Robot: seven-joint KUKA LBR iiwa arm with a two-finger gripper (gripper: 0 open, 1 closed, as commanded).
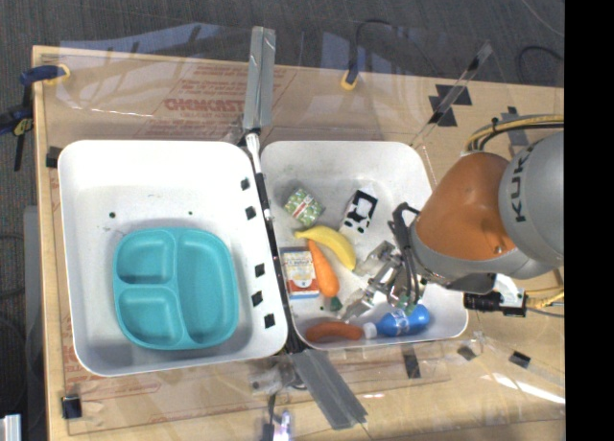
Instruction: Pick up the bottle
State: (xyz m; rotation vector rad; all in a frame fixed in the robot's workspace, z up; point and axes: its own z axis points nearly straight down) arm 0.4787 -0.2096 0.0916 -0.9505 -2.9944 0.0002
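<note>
There are 2 white bins, 1 teal tray, 1 banana, 1 carrot, 1 sausage and 1 bottle.

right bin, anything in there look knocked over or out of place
The blue bottle lies on its side against the right bin's near wall, beside a sausage, not upright. The gripper hangs just above and left of it. Otherwise the banana, carrot and small cartons are loosely jumbled, nothing spilled.
</note>
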